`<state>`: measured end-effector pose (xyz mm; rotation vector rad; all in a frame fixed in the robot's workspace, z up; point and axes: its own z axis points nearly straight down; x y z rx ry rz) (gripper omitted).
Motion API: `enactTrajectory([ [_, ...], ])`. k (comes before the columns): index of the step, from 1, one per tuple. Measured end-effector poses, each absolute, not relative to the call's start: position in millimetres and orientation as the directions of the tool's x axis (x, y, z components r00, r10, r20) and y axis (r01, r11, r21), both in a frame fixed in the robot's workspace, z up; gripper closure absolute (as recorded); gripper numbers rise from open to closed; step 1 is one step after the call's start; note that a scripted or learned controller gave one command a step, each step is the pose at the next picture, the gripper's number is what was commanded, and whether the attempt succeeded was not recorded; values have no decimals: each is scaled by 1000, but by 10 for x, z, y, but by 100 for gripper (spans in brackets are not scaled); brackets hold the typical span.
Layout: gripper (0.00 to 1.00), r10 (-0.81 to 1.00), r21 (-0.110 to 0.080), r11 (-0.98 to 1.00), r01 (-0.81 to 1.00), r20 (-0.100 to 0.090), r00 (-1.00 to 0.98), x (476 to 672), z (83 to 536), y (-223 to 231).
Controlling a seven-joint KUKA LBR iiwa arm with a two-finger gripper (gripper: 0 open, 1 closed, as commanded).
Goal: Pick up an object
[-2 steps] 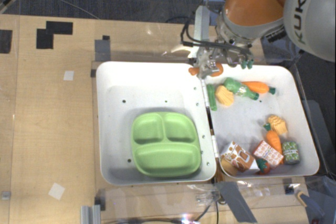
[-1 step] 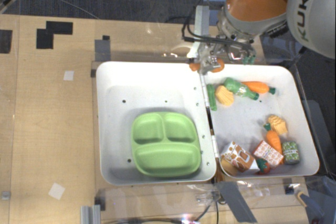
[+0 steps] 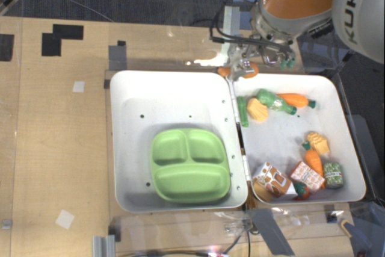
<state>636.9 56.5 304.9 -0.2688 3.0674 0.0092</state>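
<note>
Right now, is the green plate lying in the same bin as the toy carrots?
No, the green plate lies in the left bin, while the carrots lie in the right bin.

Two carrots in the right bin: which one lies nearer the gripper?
The upper carrot, lying sideways near the bin's far wall beside the green bottle. The gripper hangs over that far edge; the other carrot sits low among the boxes.

Two bins sit side by side on the desk point(image 3: 54, 147). The left bin point(image 3: 129, 99) holds a tray point(image 3: 189, 164). In the right bin point(image 3: 283, 135), toy foods lie scattered: a carrot point(image 3: 295, 99) at the back, boxes point(image 3: 289, 180) in front. The hand point(image 3: 243, 66) is behind the bins, possibly over a small item point(image 3: 248, 71).
</note>
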Motion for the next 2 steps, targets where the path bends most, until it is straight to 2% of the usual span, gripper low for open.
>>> enactTrajectory([
  [1,100,-174,0,985,-174,-74,-982,6390,3182,571],
  [2,100,-153,0,988,-153,-11,-988,6701,3136,354],
])
